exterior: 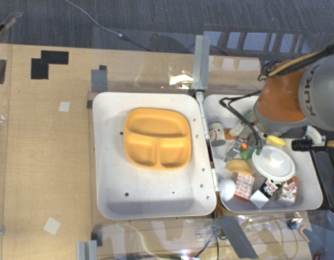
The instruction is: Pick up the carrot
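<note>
The carrot (232,135) is a small orange piece in the right bin (317,199), near that bin's left side and just right of a small tin (215,132). Only part of it shows. My gripper (241,145) reaches down from the grey arm with the orange band (283,99) and hangs low among the clutter, right beside and slightly in front of the carrot. The wrist and cables hide much of the gripper's tip. Nothing can be made out held in it.
The right bin also holds a white round bowl (273,164), a yellow banana-like piece (275,141), a tan lump (240,166), a white egg (227,189), a red packet (244,186) and small cartons (280,190). In the left bin (107,194) lies a yellow divided plate (157,138).
</note>
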